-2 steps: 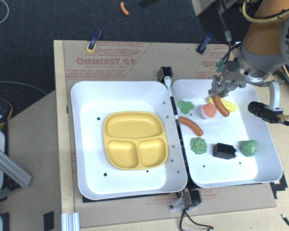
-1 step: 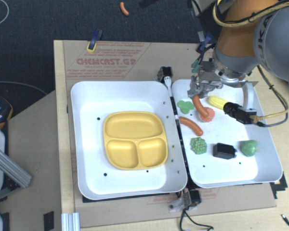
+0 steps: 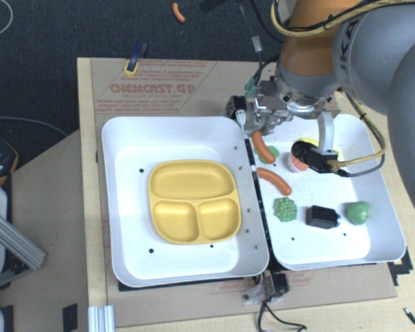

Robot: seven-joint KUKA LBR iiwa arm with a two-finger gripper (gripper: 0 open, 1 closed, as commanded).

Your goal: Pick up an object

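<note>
- Nearest the camera, the front rims of two shallow white plastic bins are seen side by side: the left bin (image 3: 117, 185) and the right bin (image 3: 373, 234), both set on a brown printed cardboard sheet (image 3: 159, 85).
- The left bin is occupied by a yellow plastic plate with three compartments (image 3: 194, 200), laid flat near its middle.
- Along the near part of the right bin, a knobbly green toy broccoli (image 3: 285, 209), a small black rectangular block (image 3: 323, 217) and a smooth green rounded piece (image 3: 357, 212) are lined up, apart from one another.
- Further back, two orange toy sausages are laid close to that bin's left wall: the lower sausage (image 3: 274, 180) and the upper sausage (image 3: 264, 148). A small red-and-white piece (image 3: 297, 162) is placed just right of them.
- The grey arm with its orange band (image 3: 318, 40) is seen reaching in from the right, and the gripper (image 3: 261, 123) is held just above the upper sausage's far end. Whether it is apart or together cannot be told.
- The upper sausage is judged the likely pick. A good grasp would be made across its narrow width, at mid-length, with the bin wall kept clear.
</note>
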